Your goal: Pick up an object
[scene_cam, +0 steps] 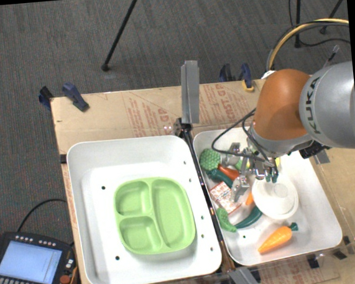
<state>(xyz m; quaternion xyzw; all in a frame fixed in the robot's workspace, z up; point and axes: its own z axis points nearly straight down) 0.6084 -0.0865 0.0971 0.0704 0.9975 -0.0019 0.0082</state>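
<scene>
My gripper (251,176) sits low over the right bin (325,217) clutter, can't tell its state; I aim for the lone toy carrot (277,238) at near right, well clear of the white cup (276,198).

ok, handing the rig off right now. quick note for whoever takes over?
Hand: low in the right bin, over the pile of toys; can't tell if it is open or shut, and nothing is visibly held.
Things: right bin has a toy carrot near the front, a white cup, a small red-and-white box and green pieces. Left bin holds a green divided plate.
Done: arm is at the pile.
Left: grasp one thing and lift it.
</scene>
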